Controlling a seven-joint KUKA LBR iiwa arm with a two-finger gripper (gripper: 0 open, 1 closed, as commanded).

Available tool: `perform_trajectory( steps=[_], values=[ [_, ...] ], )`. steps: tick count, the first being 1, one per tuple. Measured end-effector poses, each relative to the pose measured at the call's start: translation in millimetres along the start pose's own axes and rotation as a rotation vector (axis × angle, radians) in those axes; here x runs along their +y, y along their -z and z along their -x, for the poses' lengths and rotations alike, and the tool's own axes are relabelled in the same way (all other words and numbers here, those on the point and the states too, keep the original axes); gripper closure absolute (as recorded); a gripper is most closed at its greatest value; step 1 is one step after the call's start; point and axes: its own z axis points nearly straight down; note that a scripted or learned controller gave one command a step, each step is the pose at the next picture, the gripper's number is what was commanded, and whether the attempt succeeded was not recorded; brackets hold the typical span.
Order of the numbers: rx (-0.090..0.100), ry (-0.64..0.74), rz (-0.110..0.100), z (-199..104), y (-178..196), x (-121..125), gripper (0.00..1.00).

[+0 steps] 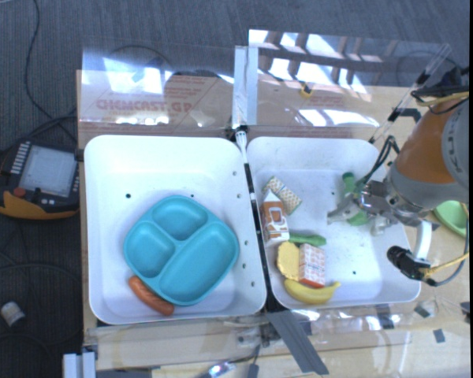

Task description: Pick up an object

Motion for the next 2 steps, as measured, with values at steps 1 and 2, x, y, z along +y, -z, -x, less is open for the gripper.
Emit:
perform_trajectory(
  steps=[1, 2],
  values=[
    [0.000, 0.000, 0.000, 0, 0, 0, 0.00],
    [0.011, 0.139, 0.009, -7, -20, 46, 0.00]
  ],
)
